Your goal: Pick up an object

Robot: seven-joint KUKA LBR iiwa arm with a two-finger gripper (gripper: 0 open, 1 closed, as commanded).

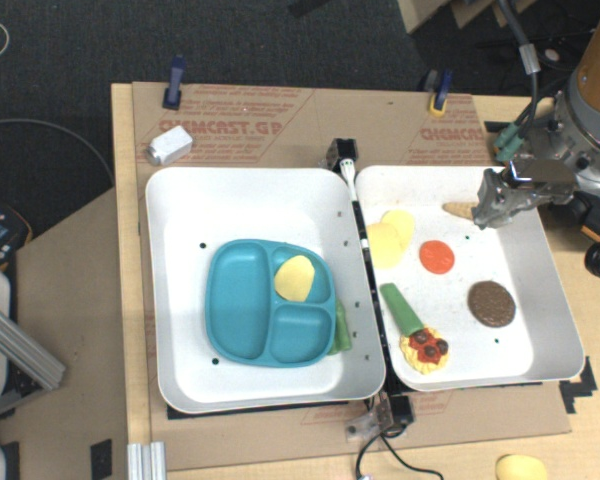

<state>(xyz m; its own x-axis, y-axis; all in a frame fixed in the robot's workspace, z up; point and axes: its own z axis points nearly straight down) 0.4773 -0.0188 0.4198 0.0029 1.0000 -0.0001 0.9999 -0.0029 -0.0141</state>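
My gripper hangs low over the back of the right bin. Just to its left lies a small tan cone-shaped piece, close to the gripper; whether they touch I cannot tell. The same bin holds two pale yellow pieces, an orange-red disc, a brown round cookie, a green stick and a yellow slice with red dots. In the left bin a blue divided plate carries a yellow piece.
A green item lies against the plate's right edge. A black clip joins the bins at the back. On the cardboard behind sit a white block and two blue clamps. A yellow object lies at the front right.
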